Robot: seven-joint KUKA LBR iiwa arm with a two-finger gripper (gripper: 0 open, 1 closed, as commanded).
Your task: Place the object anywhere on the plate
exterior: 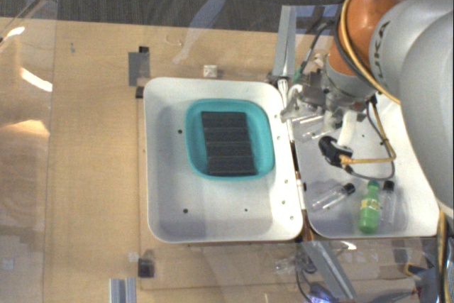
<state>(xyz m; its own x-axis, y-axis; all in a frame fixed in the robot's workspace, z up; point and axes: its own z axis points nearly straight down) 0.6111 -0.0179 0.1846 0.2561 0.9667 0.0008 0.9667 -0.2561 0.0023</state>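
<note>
A teal plate with rounded corners lies in the left white bin; a dark ridged rectangle covers its middle. A small green bottle lies near the front of the right bin. Just left of the bottle is a clear tube-like piece with a dark cap. My gripper hangs low over the back part of the right bin, behind these objects and just right of the wall between the bins. The wrist hides most of what lies under it.
The grey arm with its orange band covers the right bin's back and right side. A yellow-and-black cable loops below the wrist. A metal bracket stands behind the bins and a small white cube rests on the bench.
</note>
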